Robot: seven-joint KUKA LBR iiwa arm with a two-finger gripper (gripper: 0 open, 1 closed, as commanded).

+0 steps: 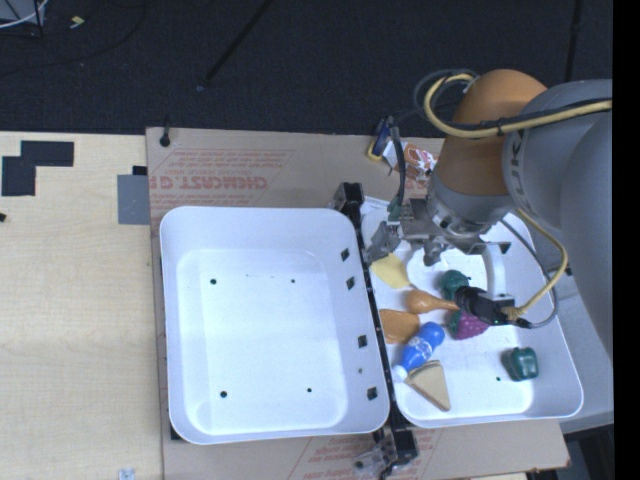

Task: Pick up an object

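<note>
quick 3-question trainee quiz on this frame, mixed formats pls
1. True or false: the objects lie in the right bin.
2. Which lies nearest the right bin's front edge? A) yellow piece B) tan wedge C) purple piece
3. Name the colour of the item lying apart from the cluster, toward the bin's right side.

Key: 1 true; 2 B; 3 dark green.

Two bins sit side by side on the tabletop; the toys lie in the right bin, beside the left bin.
</note>
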